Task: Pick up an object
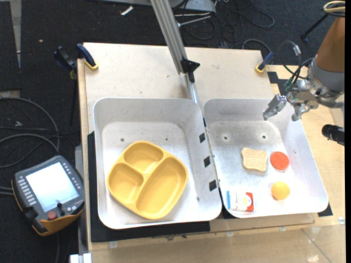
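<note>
Toast slice (254,160), flat and squarish, lies beneath the open metal hand (285,109).

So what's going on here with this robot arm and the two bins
A robot arm reaches in from the right, its gripper open with nothing between the jaws, hovering over the far edge of the right bin. That bin holds a slice of toast, a red round piece, a yellow round piece and a small white packet. The left bin holds a yellow divided plate. Nothing has been picked up yet.
</note>
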